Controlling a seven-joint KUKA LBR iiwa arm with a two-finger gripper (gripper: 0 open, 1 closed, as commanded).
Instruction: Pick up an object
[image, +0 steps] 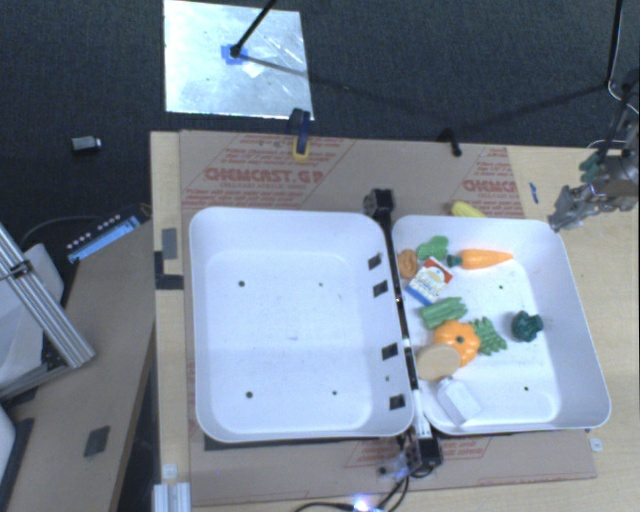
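The right bin (570, 330) holds several toy foods: an orange carrot (484, 259), a small red-and-blue packet (429, 281), a green pod (442, 312), an orange pumpkin (458, 338), a dark green broccoli (526, 324), a tan round disc (435, 362) and a white block (459, 401). A brown cookie (408, 263) and green leaf (433, 247) lie near the bin's back left corner. My gripper (572, 205) hangs at the far right, above the bench just beyond the right bin's back right corner, with nothing seen between its fingers.
The left bin (290, 320) stands beside the right one, joined by a black divider (395, 300). A yellow piece (467, 210) lies on the cardboard behind the right bin. A yellow-and-blue clamp (299, 133) sits at the bench's back edge.
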